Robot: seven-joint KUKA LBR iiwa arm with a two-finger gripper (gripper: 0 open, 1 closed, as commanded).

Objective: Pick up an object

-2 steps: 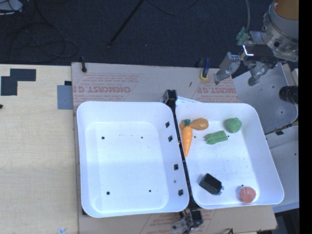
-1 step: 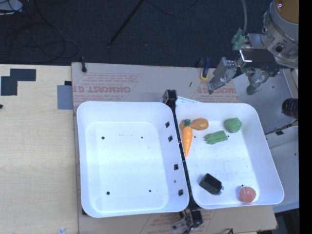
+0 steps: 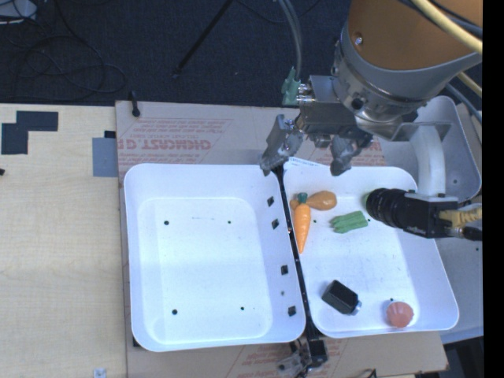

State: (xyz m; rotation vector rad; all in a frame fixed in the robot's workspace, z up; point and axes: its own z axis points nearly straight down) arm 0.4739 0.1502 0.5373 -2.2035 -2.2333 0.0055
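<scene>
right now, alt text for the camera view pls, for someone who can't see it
A robot arm's open gripper hangs over the far edge of the right white bin, holding nothing. In that bin lie a carrot, an orange lump, a green piece, a black block and a pink ball.

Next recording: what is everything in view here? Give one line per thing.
bins: 2, white, side by side on the cardboard
cardboard: 1, brown with red print, under the bins
carrot: 1, orange with green top, right bin, along its left wall
oval: 1, orange-tan, right bin, beside the carrot's top
green piece: 1, green, right bin, right of the carrot
block: 1, black, right bin, near side
ball: 1, pinkish red, right bin, near right corner
arm: 1, grey and orange, from the right
hand: 1, dark grey, open, above the right bin's far edge
</scene>
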